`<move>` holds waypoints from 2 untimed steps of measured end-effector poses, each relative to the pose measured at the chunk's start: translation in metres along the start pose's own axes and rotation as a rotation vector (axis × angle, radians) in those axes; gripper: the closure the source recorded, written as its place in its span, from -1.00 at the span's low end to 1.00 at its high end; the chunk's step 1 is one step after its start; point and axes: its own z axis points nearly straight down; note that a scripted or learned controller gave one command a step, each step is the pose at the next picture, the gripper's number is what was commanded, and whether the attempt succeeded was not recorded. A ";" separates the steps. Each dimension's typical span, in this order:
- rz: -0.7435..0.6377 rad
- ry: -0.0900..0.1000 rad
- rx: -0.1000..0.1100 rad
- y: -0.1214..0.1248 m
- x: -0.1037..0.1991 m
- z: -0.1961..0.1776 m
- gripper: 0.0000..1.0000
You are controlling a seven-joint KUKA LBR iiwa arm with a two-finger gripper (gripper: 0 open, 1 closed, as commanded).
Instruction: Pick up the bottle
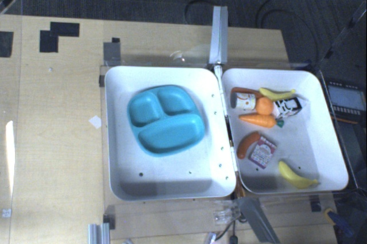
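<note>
Tool state you cannot tell, so plan from the bottle [245, 100], lying on its side in the far left corner of the right bin [321, 139], hemmed by the orange [264, 106] and carrot [257, 120], which likely crowd any grasp.

Bottle [245, 100]: small, lying on its side in the right bin's upper-left area, near the wall btwn the 2 bins. Brown body w/ a white label showing some red/orange print; the label end faces right. Long axis runs roughly left-right. Its right end touches an orange fruit, and a carrot lies just below it. Nothing grips it.
</note>
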 end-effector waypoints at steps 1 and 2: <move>-0.011 0.002 -0.003 -0.001 0.002 -0.011 1.00; -0.023 0.005 -0.005 -0.001 0.004 -0.022 1.00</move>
